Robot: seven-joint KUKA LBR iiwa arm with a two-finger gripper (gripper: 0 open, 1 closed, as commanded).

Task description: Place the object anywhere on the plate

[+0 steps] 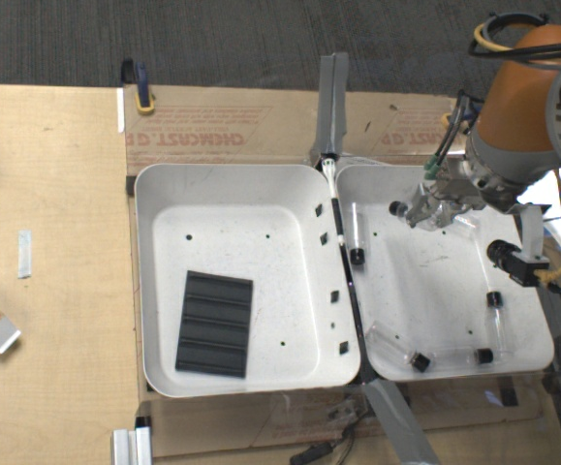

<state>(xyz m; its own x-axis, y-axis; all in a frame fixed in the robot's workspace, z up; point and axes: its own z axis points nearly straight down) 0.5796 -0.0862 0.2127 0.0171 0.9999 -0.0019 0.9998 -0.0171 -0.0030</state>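
You can see the gripper [433, 211] low over the right bin [454, 356]; whether it is open or holding anything, you cannot tell. Well to its left, in the left bin [164, 201], lies a dark ribbed object [214, 324]. Behind it, the cardboard [261, 129] reads "CHEMCAST GP", upside down.
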